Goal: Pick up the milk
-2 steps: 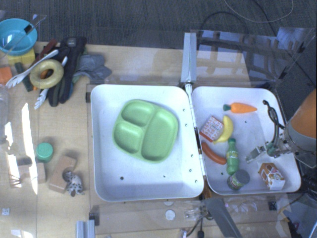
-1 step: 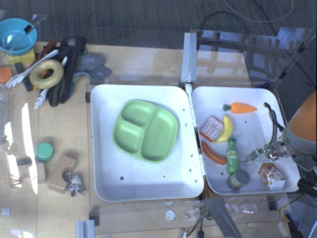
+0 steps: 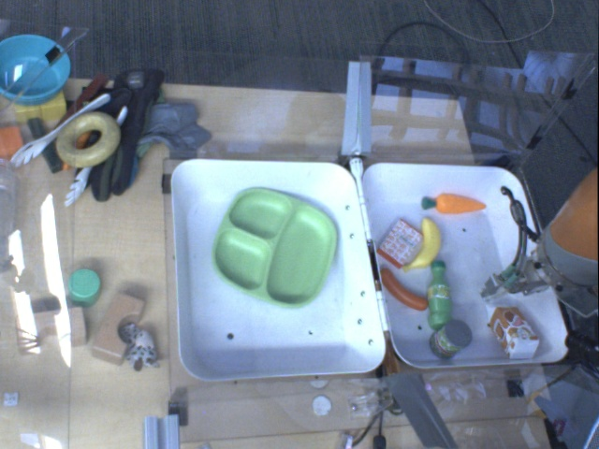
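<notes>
In the camera view, we take the small white carton with orange-brown print (image 3: pixel 512 332) in the near right corner of the right white bin (image 3: pixel 487 178) to be the milk; its label is too small for us to read, so that is a judgement. It lies tilted, close to the bin's near wall and right wall. The gripper (image 3: pixel 513 283) hangs just on the far side of it, above the bin floor, and nothing sits between its tips; whether the claw is spread or clenched we cannot tell, as the metal parts blur together.

What could go wrong: the carton lies askew in the corner, so we think a descent could catch an edge and push it against the wall instead of closing around it. The dark round can (image 3: pixel 452 340) and the green plastic bottle (image 3: pixel 437 296) lie to its left, apart from it, and seem a lesser risk. The small red and white box (image 3: pixel 401 243) farther left could be mistaken for the target.

The arm (image 3: pixel 576 232) is cut off at the right edge, and a dark cable (image 3: pixel 516 215) crosses the bin wall near the wrist.
</notes>
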